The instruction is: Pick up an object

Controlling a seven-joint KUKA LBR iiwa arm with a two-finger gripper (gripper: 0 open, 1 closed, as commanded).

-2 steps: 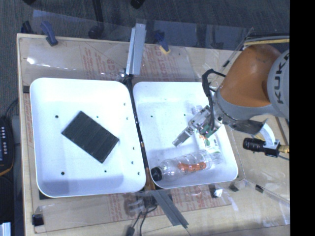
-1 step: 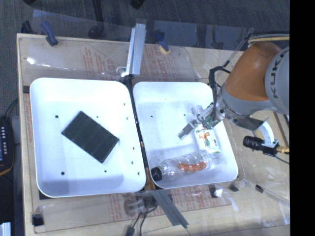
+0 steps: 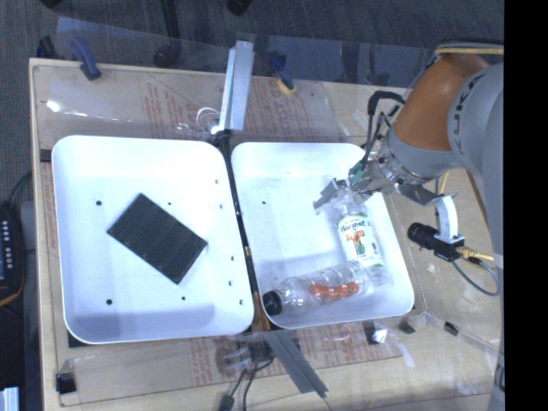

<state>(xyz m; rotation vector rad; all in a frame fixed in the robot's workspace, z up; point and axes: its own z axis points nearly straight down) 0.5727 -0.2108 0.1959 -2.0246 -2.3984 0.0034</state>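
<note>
Near the right bin's (image 3: 257, 229) far edge, the tool (image 3: 342, 191), grip unclear, meets a bottle (image 3: 360, 240).

White bins (image 3: 137, 157); black ribbed pad (image 3: 157, 237); clear bottles (image 3: 321, 287).

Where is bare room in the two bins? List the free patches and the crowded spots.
Left bin: free floor along the walls all round the dark pad. Right bin: free in its left half, beside the divider. Crowded: its right and near side, with the labelled bottle, the clear bottle and the gripper.

Wooden bench (image 3: 137, 362) bearing two white bins (image 3: 77, 169) side by side.
</note>
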